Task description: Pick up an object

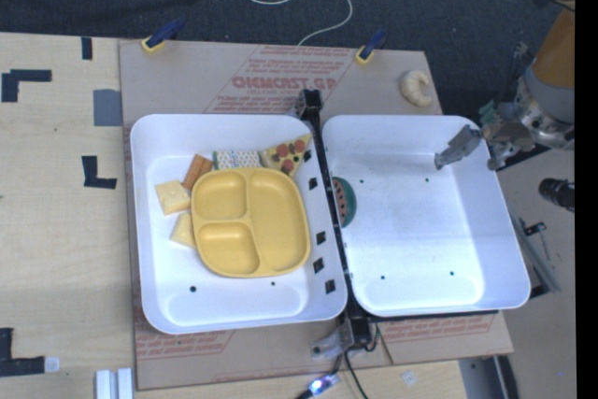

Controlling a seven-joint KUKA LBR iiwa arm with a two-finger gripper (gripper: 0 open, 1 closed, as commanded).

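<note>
My likeliest pick is the round green-and-red piece [345,201] lying against the left wall of the right bin [467,294], hard by the divider [322,192]. I'd guess it slid there, and so close to the wall leaves little room for a finger. The other candidates crowd the left bin [149,201]: a yellow divided plate [250,221] with small food pieces [173,197] tucked around its top and left. My gripper [460,148] hovers over the right bin's far right corner, well apart from all of them; whether it is spread or closed I cannot tell
</note>
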